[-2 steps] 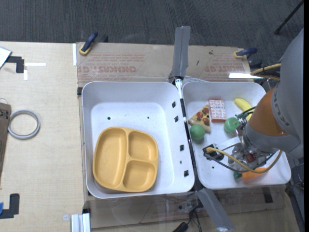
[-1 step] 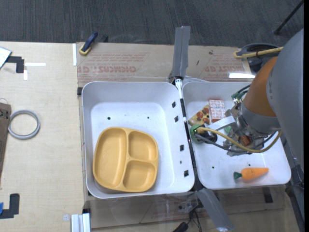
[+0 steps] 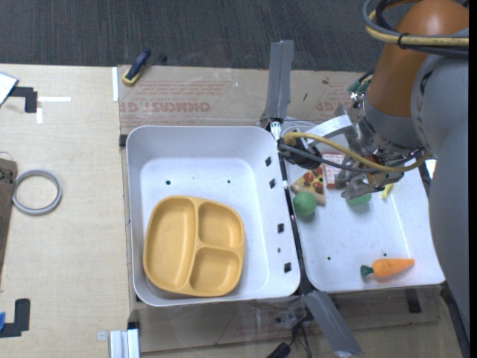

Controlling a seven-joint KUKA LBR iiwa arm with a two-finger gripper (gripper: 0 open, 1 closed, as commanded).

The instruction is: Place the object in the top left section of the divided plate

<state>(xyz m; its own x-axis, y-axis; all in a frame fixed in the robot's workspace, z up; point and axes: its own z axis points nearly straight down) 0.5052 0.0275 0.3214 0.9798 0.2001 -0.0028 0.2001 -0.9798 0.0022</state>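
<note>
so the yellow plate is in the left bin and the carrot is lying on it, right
Not quite. The yellow plate is in the left bin, but the carrot lies in the right bin, near its front corner, not on the plate. The camera view shows this.

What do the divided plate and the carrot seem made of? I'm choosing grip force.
The divided plate looks like hard plastic: even yellow-tan colour, soft sheen, moulded ridges. The carrot looks like a plastic or rubber toy: flat orange, green stub, smooth; which one is unclear.
</note>
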